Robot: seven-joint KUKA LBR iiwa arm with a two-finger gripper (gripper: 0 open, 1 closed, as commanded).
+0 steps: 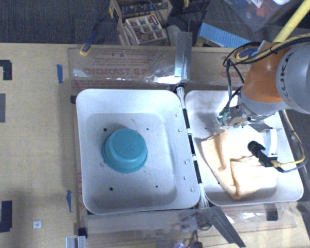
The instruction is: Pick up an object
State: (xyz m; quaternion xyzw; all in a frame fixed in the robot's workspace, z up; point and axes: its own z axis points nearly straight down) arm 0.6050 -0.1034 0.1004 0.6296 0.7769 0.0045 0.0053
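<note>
Grey arm (279, 81) bends down into view's right.

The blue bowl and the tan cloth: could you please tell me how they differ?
The blue bowl is round and rigid, upside down; the tan cloth is limp and crumpled. The bowl sits alone in the left bin; the cloth lies in the right bin, beneath the arm. Both rest on a bin floor.

The arm (294, 76) is fat, round and grey, with a bright orange band. Black and yellow cables (248, 53) loop beside the band.
</note>
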